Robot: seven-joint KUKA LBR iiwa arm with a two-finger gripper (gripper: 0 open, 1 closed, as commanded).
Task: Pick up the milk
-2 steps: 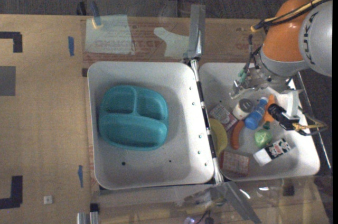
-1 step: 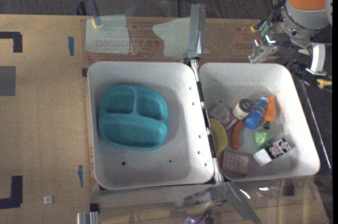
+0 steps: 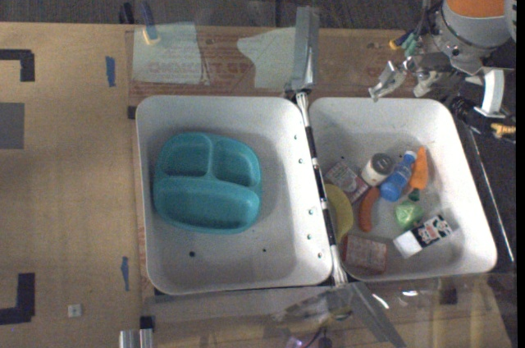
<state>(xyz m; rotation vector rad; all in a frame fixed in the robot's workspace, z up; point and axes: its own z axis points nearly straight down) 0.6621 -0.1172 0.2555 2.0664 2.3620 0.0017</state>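
Note:
The milk (image 3: 423,235) is a small white carton with black cow patches. It lies on its side near the front right corner of the right bin (image 3: 467,199). My gripper (image 3: 404,81) hangs above the far rim of that bin, well behind the milk and apart from it. Its fingers stand open, with nothing between them.
Around the milk lie a green item (image 3: 407,213), a blue bottle (image 3: 398,176), a carrot (image 3: 420,167), a small can (image 3: 377,168), a sausage (image 3: 367,209), a yellow disc (image 3: 340,211) and a reddish packet (image 3: 366,253). The left bin (image 3: 164,256) holds a teal divided plate (image 3: 207,180).

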